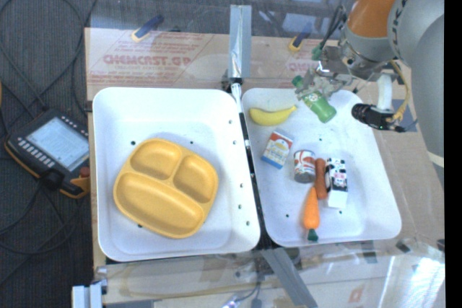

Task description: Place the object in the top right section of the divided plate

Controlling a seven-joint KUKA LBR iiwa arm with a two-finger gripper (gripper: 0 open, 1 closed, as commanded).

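From my seat I read the gripper (pixel 317 86) as sitting over the far edge of the right bin (pixel 375 220), at about twelve o'clock of that bin, and a green bottle (pixel 321 107) hangs just under it, tilted, neck up toward the fingers. The claw looks closed narrow on the bottle's top, so I judge it has the object in hand, though the contact is small and partly masked by the wrist hardware. The bottle seems clear of the bin floor, which suits a carry over the ridge between the two bins. The yellow divided plate (pixel 166 187) lies in the left bin (pixel 115 108), rotated so its big compartment sits at seven o'clock and the two small ones at twelve and two; the one at two o'clock is my target, I think. To get there the arm must travel toward nine o'clock and slightly nearer me. Left in the right bin are a banana (pixel 272 114) at eleven o'clock, a small carton (pixel 277 149), a can (pixel 304 165), a carrot (pixel 311 211) and a black-and-white box (pixel 337 182), clustered centrally, none touching the bottle. A grasp by the neck may let it swing.
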